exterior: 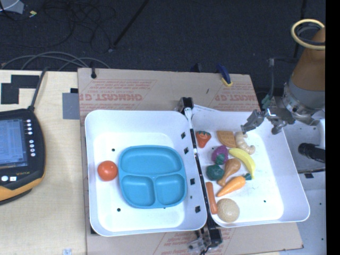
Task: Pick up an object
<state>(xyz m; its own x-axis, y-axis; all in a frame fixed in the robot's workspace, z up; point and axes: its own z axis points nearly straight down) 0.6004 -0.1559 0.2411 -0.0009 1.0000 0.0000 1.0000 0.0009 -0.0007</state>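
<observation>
Toy foods lie in the right bin (276, 195): a red strawberry (202, 138), a tan bread slice (227, 138), a pale mushroom (245, 143), a purple piece (219, 154), a yellow banana (244, 161), a dark green piece (215, 171), a brown pear (231, 168), an orange carrot (232, 186), a red sausage (211, 197) and a round beige potato (228, 210). My gripper (264, 123) hangs over the bin's far right corner, just right of the bread and mushroom. It is open, with nothing between its fingers.
The left bin (101, 132) holds a blue divided tray (152, 175) and a red tomato (107, 170) beside it. A control pendant (18, 150) lies on the bench at the far left. Both bins rest on cardboard (159, 89).
</observation>
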